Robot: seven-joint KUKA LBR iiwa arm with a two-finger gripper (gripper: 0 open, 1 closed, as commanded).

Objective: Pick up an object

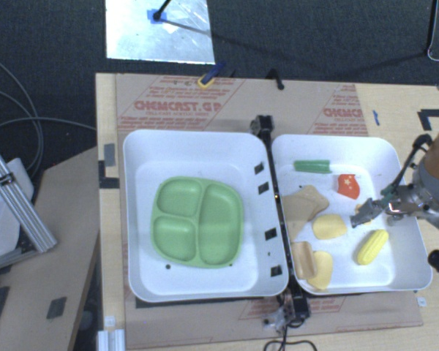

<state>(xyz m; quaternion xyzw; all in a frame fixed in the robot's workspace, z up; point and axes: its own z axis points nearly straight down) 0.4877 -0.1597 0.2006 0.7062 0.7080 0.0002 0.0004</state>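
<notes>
Right bin point(406, 168), near edge: a tan slice point(302, 258) and a pale yellow piece point(322, 269), touching, at the near-left corner; a corn cob point(372, 246) toward the near-right. Mid-bin: a yellow lump point(329, 227) beside a tan bread-like piece point(304, 202) along the left wall. Far side: an orange-red item point(348, 186) and a green stick point(312, 166). Left bin point(139, 196): a green divided plate point(198, 221). Jaws point(367, 213): hovering between lump, cob and red item; their opening cannot be told, and nothing is visibly held. Risk, as judged: the items crowd closely, so a descent here may land between them, nudge the cob or lump aside, and close on nothing.
</notes>
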